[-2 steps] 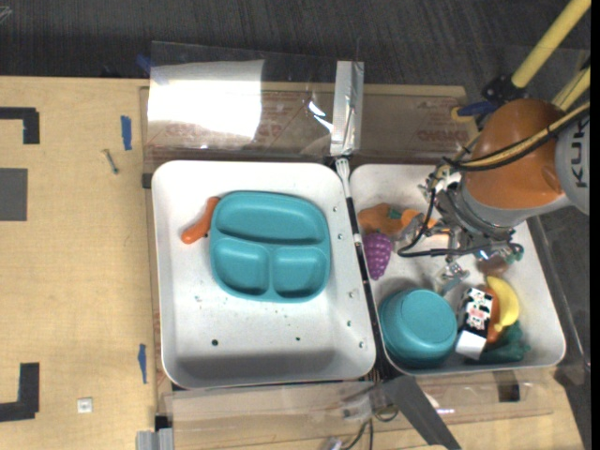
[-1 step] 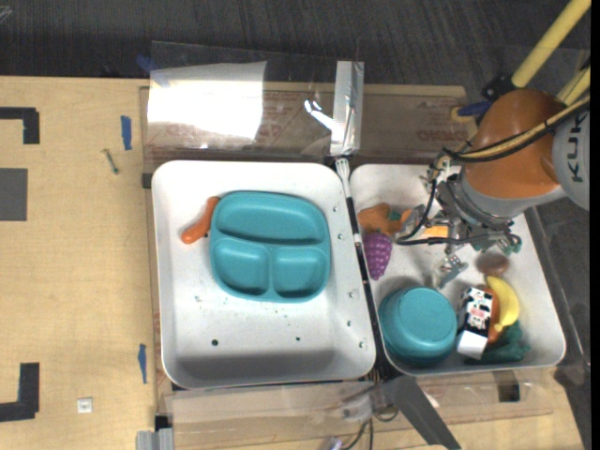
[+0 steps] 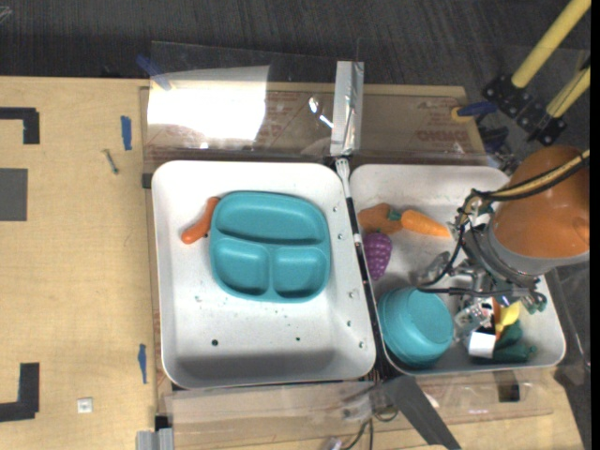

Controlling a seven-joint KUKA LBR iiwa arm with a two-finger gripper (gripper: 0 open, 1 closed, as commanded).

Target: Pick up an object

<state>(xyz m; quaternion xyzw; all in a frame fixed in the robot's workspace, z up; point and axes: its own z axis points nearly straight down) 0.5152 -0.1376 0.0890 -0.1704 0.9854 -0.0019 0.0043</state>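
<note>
My gripper (image 3: 466, 300) hangs low in the right bin (image 3: 422, 184), under the orange band of the arm (image 3: 544, 216). It is just right of a teal bowl (image 3: 415, 326) and just above a cluster of small toys: a yellow piece (image 3: 507, 316), a white block (image 3: 482, 343) and a dark green piece (image 3: 513, 349). An orange carrot (image 3: 411, 220) lies at the back of this bin, with a purple grape bunch (image 3: 377, 253) in front of it by the left wall. The wrist and its cables hide the fingertips.
The left bin (image 3: 187, 326) holds a teal divided plate (image 3: 270, 244) with a small orange piece (image 3: 198, 225) at its left edge. A clear upright divider (image 3: 346, 111) stands behind the bins. Yellow-handled tools (image 3: 553, 36) lean at the upper right.
</note>
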